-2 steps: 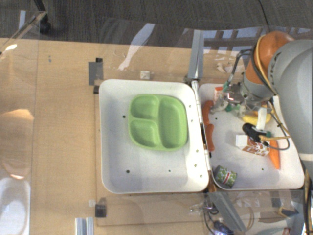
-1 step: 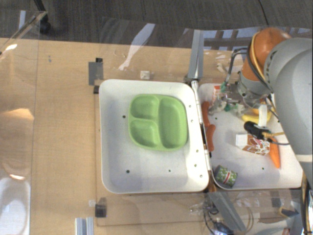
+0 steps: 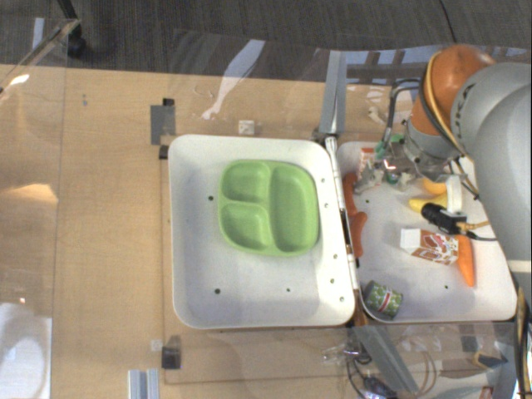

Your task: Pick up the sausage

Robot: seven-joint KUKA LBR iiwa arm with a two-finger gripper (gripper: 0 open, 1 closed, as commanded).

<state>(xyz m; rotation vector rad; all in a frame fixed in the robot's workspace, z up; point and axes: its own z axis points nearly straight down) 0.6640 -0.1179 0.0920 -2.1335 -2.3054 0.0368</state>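
Fingers cannot be told open from closed at the gripper (image 3: 372, 173), low in the right bin (image 3: 490, 302); the sausage (image 3: 356, 214) is seen just beside it, against the left wall; it could be missed or squeezed against that wall.

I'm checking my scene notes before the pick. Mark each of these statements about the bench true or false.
1. The green divided plate sits in the left bin. True.
2. The sausage lies on the plate. False: it lies in the right bin, along the wall next to the left bin.
3. The carrot lies near the right bin's right side. True.
4. The green can stands in the left bin. False: it lies at the right bin's near left corner.
5. The gripper hovers over the plate. False: it is over the right bin.
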